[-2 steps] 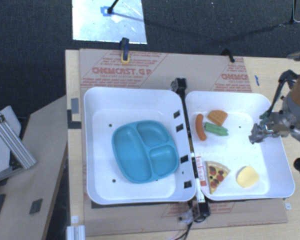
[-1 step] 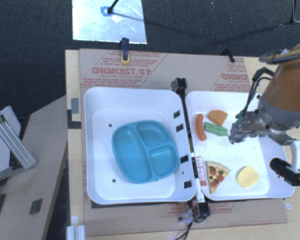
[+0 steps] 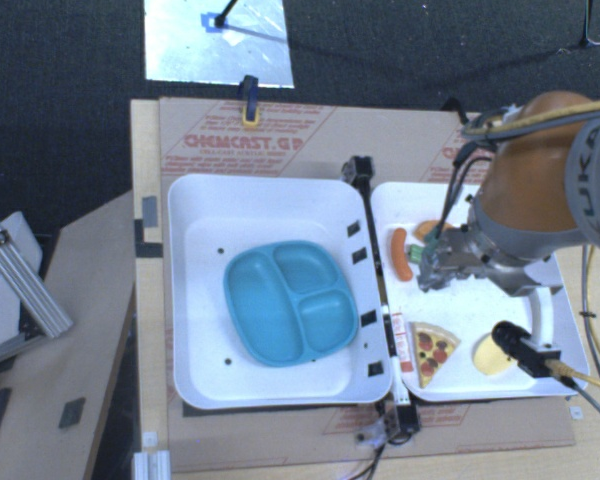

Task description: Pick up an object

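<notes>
So two white bins are set side by side on the bench. A blue divided plate [image 3: 288,302] is parked in the left bin [image 3: 195,218]. In the right bin [image 3: 405,200], a toy hot dog [image 3: 401,253] is laid near the left wall, with a pizza slice [image 3: 432,349] and a yellow piece [image 3: 493,356] further toward the front. The gripper [image 3: 432,268] is lowered just beside the hot dog; whether anything's actually gripped can't be told, since the tips are blurred together.

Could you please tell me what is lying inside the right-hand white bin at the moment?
Inside the right-hand shallow white bin lie an orange toy hot dog, a toy pizza slice and a pale yellow piece. The grey-and-orange arm covers the bin's right part, so anything beneath stays hidden.
</notes>
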Controlling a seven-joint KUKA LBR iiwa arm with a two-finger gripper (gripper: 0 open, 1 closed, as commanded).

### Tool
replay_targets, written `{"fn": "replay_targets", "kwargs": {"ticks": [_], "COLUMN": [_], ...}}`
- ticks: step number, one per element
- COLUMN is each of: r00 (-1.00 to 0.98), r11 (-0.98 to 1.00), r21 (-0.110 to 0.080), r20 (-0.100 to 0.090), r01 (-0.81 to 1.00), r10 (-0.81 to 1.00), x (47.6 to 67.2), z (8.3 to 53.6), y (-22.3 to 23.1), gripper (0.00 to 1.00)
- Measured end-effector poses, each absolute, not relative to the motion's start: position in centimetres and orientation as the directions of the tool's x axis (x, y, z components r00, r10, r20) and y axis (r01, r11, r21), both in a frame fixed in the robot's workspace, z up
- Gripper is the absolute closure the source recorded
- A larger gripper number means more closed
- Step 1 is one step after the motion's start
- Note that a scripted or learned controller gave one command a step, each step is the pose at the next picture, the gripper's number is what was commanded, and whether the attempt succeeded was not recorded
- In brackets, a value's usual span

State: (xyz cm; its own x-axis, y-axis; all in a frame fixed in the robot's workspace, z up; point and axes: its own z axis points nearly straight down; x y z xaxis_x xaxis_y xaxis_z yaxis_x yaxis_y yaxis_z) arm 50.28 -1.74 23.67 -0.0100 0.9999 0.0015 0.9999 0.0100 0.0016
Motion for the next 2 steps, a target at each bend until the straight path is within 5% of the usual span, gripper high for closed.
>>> {"fn": "replay_targets", "kwargs": {"ticks": [2], "r00": [-0.01], "r11": [0.01], "r21": [0.001], "r20": [0.002], "r01": [1.0], "r10": [1.0], "x": [50.1], "z": [24.2], "y": [8.8], "gripper": [1.0]}}
